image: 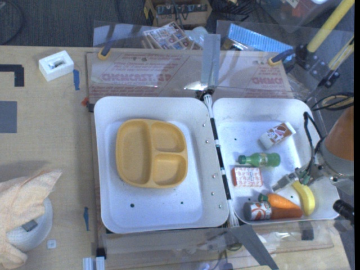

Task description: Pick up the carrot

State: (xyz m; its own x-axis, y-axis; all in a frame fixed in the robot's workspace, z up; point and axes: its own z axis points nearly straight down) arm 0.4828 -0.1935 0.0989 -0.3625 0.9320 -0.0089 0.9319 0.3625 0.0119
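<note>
The orange carrot (284, 201) lies near the front of the right bin (253, 112), its green top pointing left. A can (257, 210) touches it on the left and a yellow banana (305, 198) lies at its right end. My gripper (286, 181) reaches in from the right and hovers just above and behind the carrot, its tip pointing down to the left. Nothing shows in its grasp. The arm's orange band (343, 139) is at the right edge.
Also in the right bin are a green bottle (260, 160), a red and white packet (247, 177) and a small carton (277, 134). The left bin (107, 167) holds a yellow divided plate (152, 152). A cloth (25, 196) lies on the bench at the left.
</note>
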